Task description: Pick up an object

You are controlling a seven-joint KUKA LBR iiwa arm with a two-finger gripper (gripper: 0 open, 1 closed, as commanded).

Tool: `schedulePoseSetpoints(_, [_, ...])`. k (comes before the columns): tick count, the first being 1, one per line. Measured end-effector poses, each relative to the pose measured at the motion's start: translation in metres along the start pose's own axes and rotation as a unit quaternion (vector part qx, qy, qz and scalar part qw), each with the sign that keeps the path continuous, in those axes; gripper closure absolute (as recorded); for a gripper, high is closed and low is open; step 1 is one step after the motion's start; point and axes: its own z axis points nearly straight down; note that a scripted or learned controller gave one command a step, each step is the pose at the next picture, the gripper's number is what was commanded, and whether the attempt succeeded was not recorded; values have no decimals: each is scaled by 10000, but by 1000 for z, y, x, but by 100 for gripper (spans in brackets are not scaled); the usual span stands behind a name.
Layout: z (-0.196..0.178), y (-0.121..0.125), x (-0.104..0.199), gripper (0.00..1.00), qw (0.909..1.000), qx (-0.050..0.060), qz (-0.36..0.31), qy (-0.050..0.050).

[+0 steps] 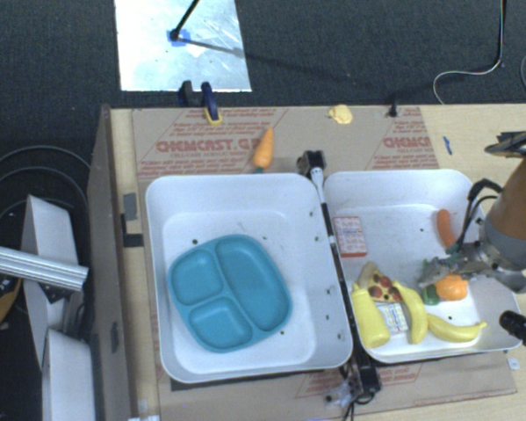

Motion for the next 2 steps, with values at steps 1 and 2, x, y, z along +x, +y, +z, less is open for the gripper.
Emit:
schedulePoseSetpoints(1, [-60, 36, 57, 100, 10000, -28, -48, 2])
schedulePoseSetpoints(2, [-91, 29, 130, 100, 10000, -4, -53, 15])
